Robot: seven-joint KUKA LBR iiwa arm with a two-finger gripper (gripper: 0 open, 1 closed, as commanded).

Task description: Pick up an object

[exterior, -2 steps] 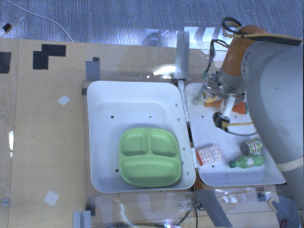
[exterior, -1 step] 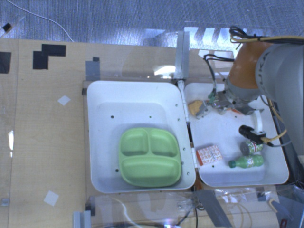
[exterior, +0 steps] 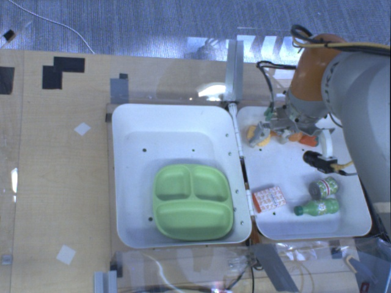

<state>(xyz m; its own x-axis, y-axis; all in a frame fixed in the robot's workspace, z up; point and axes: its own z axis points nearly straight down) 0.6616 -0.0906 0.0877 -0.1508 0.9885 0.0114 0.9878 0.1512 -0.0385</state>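
Gripper (exterior: pixel 276 127) at far end of right bin (exterior: pixel 287 170); open or closed cannot be told | likeliest target: small yellow object (exterior: pixel 261 140), just beside gripper on the side toward left bin (exterior: pixel 165 136), long axis slanted | orange object (exterior: pixel 307 140) just beside it, opposite side | green bottle (exterior: pixel 316 208) well apart, near front.

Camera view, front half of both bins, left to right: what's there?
green divided plate → red-and-white patterned box → green bottle. The can lies just behind the bottle's right end and spans the same stretch, so it is left out of the order.
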